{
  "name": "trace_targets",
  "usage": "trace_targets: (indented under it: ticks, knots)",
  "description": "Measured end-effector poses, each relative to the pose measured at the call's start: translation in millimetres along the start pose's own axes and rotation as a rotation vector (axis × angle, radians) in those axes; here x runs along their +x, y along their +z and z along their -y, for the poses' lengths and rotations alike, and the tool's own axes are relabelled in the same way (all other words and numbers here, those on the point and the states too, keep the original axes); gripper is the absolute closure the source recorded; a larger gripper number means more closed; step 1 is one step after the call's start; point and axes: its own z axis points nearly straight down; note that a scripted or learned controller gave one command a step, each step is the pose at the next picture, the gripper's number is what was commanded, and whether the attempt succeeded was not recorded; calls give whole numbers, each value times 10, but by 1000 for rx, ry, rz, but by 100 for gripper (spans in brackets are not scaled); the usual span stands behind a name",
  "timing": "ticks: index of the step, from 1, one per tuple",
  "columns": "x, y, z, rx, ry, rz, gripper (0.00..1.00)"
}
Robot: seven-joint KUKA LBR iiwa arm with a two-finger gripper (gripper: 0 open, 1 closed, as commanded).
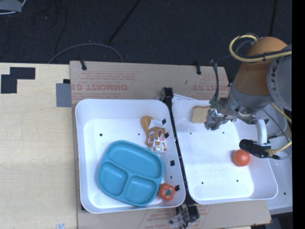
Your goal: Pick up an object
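My gripper (212,121) hangs over the back left part of the right bin (224,185), reaching in from the right. A tan, bread-like slice (199,113) lies just left of it, near the bin's back wall; I cannot tell whether they touch. A red-orange ball-like fruit (241,158) rests in the right bin, to the right of and nearer than the gripper. Nothing is visibly held.
The left bin (88,142) holds a blue divided plate (129,172), a small printed packet (157,140), an orange-tan piece (146,123) behind it, and a red tomato (166,192) at the front right corner. A black divider (174,147) separates the bins.
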Motion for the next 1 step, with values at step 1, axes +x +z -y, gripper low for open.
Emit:
trace_targets:
  ticks: [1]
  knots:
    - [-15, -527, -6, -1, -4, 0, 100]
